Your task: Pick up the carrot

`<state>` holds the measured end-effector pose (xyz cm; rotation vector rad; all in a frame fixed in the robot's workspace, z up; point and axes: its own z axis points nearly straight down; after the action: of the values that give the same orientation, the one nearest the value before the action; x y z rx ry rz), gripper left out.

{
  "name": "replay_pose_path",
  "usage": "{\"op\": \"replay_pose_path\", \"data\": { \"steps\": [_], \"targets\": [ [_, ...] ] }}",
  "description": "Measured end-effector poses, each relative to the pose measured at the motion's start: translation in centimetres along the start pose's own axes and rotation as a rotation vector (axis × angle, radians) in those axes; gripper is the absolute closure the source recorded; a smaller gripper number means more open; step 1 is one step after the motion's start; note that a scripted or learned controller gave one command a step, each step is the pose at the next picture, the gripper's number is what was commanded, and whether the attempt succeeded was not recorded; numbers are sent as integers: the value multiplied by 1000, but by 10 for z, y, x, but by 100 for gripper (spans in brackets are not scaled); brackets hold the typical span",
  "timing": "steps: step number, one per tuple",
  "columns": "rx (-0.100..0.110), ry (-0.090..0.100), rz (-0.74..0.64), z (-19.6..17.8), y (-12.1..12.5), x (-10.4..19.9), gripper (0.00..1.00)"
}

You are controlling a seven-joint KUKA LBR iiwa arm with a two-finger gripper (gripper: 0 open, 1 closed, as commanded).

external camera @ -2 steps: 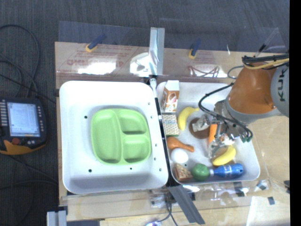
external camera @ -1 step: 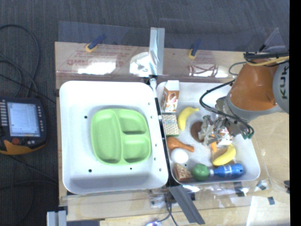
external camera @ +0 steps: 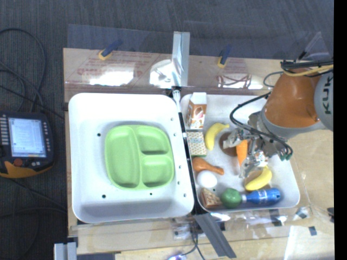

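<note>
The carrot (external camera: 242, 149) is a bright orange taper pointing toward the near edge, in the middle of the right bin (external camera: 290, 191). My gripper (external camera: 245, 151) reaches down from under the orange wrist band, and the carrot sits between its fingers (external camera: 255, 158), with grey metal on either side. The gripper is shut on the carrot. The top of the carrot is hidden under the gripper body.
Packed around it in the right bin are a banana (external camera: 215, 134), a second banana (external camera: 258, 179), a blue bottle (external camera: 262, 196), a green ball (external camera: 231, 197), a white egg (external camera: 206, 180), an orange-brown drumstick (external camera: 208, 166) and a carton (external camera: 196, 111). The left bin (external camera: 87, 145) holds a green divided plate (external camera: 139, 156).
</note>
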<state>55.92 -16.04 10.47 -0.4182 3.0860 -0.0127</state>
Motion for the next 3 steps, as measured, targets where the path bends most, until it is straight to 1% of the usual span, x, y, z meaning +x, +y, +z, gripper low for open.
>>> {"op": "replay_pose_path", "data": {
  "steps": [1, 2, 3],
  "targets": [
    [-3, 8, 38, 11, -5, -29, 0],
    [1, -4, 38, 0, -5, -33, 100],
    [-10, 22, 165, -65, 63, -34, 100]
  ]
}}
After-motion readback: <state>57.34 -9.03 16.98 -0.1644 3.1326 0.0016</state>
